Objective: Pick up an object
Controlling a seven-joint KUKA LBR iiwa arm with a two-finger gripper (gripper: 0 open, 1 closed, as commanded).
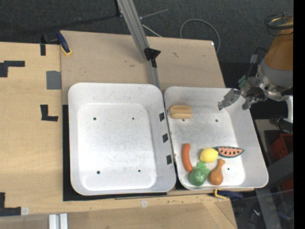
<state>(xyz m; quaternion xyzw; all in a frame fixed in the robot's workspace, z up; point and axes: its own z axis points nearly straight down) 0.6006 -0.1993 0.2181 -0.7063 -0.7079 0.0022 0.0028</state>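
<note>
Plainly tan, oblong bread roll [181,111]

Two white bins sit side by side, the left bin [116,140] and the right bin [248,142]. The right one holds six toy foods: one bread roll [181,111], one sausage [187,157], one lemon [208,155], one watermelon slice [230,151], one green vegetable [198,174] and one drumstick [217,172].

The scene is lit evenly and fairly brightly from above, and only faint, soft shadows are cast. The white bins [116,142] are rendered slightly washed out, with grain visible throughout. Mild softness is seen around the gripper [237,99], and the dark floor beyond it is underexposed.
</note>
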